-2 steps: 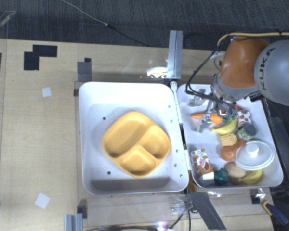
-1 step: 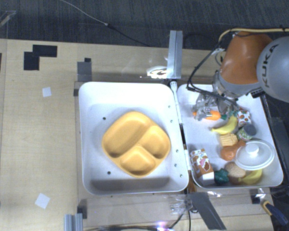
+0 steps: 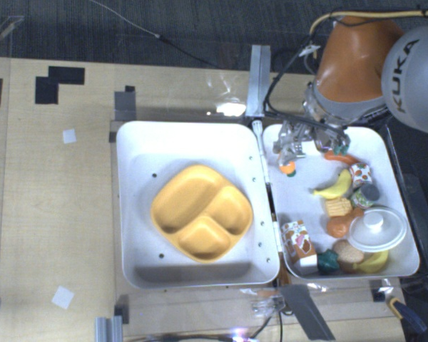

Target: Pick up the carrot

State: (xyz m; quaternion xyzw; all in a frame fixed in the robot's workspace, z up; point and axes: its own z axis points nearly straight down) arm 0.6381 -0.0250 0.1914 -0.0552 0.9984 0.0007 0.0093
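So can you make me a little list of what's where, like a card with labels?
left bin: holds a yellow plate with three sections
right bin: full of toy food
hand: at the top left of the right bin, low over it
orange bit: just under the hand, maybe the carrot, too small to tell
banana: middle of the right bin
white bowl: lower right, upside down
arm: comes in from the top right
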